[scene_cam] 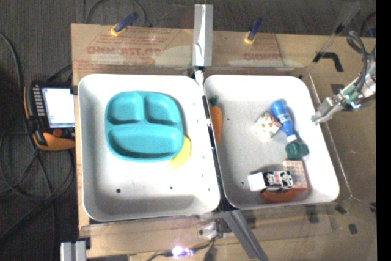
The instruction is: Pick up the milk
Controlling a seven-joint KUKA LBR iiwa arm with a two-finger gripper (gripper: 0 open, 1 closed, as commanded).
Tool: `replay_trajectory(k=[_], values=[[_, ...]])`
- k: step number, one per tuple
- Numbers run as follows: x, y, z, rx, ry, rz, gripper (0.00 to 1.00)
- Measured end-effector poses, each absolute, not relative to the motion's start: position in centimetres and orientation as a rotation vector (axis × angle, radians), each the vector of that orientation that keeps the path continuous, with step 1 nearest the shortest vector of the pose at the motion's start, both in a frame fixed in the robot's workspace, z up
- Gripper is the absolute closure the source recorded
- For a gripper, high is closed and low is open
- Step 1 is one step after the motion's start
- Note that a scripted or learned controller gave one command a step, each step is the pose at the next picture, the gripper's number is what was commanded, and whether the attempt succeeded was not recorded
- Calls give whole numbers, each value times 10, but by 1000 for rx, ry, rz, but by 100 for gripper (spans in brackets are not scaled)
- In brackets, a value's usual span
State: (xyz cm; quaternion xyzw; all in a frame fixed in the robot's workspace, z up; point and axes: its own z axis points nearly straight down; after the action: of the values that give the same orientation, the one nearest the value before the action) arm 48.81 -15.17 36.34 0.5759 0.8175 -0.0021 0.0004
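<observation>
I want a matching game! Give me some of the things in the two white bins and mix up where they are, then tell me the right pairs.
Things:
1. teal divided plate
2. carrot
3. blue bottle
4. yellow banana

Places:
A. right bin, against its left wall
B. left bin, peeking out from under the plate's right edge
C. middle of the left bin
D. right bin, toward its upper right

Pairs: 1-C, 2-A, 3-D, 4-B

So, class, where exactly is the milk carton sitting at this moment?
The milk carton lies in the right bin, toward the back of its middle, touching the blue bottle on its right.
</observation>
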Motion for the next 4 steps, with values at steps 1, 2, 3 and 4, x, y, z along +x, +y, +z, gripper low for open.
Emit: replay_trajectory(k=[1, 2, 3, 4], values=[[562, -48, 432, 2020, 2408, -7, 100], [544, -88, 284, 2003, 2426, -9, 100], [550, -160, 388, 1740, 2618, -7, 100], [670, -172, 430, 2018, 2409, -8, 100]])
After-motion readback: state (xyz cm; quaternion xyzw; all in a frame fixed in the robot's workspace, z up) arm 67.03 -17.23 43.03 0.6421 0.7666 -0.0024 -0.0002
